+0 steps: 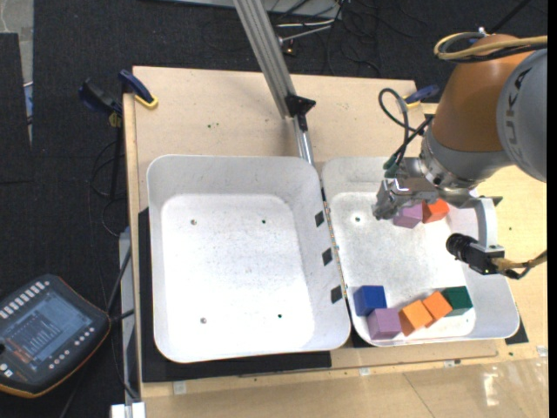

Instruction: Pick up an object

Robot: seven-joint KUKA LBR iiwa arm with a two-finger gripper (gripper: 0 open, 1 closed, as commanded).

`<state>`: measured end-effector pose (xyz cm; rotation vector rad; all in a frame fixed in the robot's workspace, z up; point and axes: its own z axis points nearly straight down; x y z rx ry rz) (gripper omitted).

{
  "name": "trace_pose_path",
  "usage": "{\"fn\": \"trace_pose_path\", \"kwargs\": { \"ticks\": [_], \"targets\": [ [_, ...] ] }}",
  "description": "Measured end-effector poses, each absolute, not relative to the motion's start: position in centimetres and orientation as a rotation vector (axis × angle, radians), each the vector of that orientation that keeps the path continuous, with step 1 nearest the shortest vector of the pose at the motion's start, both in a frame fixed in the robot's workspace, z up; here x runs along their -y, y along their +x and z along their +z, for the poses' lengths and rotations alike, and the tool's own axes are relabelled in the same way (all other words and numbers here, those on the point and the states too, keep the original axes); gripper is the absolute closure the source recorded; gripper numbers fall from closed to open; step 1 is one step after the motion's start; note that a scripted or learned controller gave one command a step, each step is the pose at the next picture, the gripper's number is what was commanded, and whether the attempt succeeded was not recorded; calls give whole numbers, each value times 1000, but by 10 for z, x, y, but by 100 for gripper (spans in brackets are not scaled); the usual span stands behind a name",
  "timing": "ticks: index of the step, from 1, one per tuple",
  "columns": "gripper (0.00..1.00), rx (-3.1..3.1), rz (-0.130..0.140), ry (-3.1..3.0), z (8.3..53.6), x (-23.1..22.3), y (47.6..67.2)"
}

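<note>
Down at the near left corner, off the bench, a teach pendant (pixel 39 333) lies on the dark floor, screen lit. Moving up, the wooden bench (pixel 218 103) carries two shallow white bins side by side, their rims touching along the middle.

Left bin (pixel 174 181) shows bare speckled floor from wall to wall, so plenty of free space there. Right bin (pixel 496 320) is busier: along its near edge a row of blocks sits tight against the rim, with a blue block (pixel 369 299), a purple block (pixel 385 322) just in front of it, an orange block (pixel 417 313) touching the purple one, and a green block (pixel 455 300) at the right end. Behind that row, the middle of the bin floor is open white.

Farther back in the right bin, the gripper (pixel 389 205) hangs low over the floor, close to the far left part of that bin. Right beside it lie a small lilac block (pixel 406 219) and an orange-red block (pixel 434 209), touching each other. Whether either one sits between the fingers I can't tell, and the finger spacing is hidden by the wrist.

Above that, the grey arm with its orange band (pixel 474 94) comes in from the right. At the far side, a metal pole (pixel 265 46) slants across the bench, and a blue clamp (pixel 130 85) grips the far left corner.
</note>
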<state>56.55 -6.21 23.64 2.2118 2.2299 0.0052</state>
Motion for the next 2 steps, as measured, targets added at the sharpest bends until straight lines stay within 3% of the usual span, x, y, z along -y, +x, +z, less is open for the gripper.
{"fn": "trace_pose_path", "kwargs": {
  "ticks": [2],
  "targets": [
    [100,-2229,3,2213,221,-35,596]
  ]
}}
